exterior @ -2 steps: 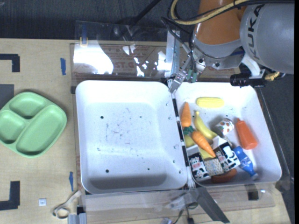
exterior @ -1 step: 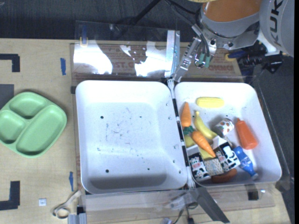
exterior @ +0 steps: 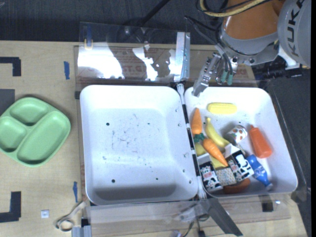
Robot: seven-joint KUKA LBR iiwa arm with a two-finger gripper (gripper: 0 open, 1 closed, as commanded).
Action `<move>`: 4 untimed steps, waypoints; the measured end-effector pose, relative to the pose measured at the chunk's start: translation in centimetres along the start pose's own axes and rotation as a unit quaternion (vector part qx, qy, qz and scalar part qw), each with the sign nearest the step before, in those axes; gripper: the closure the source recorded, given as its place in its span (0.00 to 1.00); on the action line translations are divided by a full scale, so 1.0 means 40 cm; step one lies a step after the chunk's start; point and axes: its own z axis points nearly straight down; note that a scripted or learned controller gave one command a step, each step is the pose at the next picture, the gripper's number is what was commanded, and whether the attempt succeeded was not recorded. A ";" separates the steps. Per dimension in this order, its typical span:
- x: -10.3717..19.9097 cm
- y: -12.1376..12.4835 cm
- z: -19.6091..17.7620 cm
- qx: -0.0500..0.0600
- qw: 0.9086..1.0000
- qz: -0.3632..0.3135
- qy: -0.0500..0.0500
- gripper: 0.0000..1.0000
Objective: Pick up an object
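1. Hovering over the far-left corner of the right bin (exterior: pixel 284 132), my gripper (exterior: pixel 201 87) has nothing between its fingers; whether they are open or closed I cannot tell.
2. Toys crowd the bin's left and near side, probably tipped in loose: banana (exterior: pixel 215 132), carrot (exterior: pixel 215 152), yellow block (exterior: pixel 221 108), orange bottle (exterior: pixel 260 141).
3. My arm (exterior: pixel 249 14) slants in from the far right, wrist angled down-left.

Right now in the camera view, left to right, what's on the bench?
Green three-compartment plastic plate → left shallow white bin → upright orange toy carrot → yellow oblong block → orange cylinder bottle.
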 end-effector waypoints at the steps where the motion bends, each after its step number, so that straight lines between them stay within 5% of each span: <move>1: 0.035 -0.013 -0.132 -0.001 0.998 -0.056 -0.002 1.00; 2: 0.062 -0.123 -0.216 -0.001 0.991 -0.135 -0.003 1.00; 3: 0.006 -0.167 -0.145 0.000 0.954 -0.299 0.000 1.00; 4: -0.059 -0.129 0.014 -0.001 0.949 -0.315 -0.001 1.00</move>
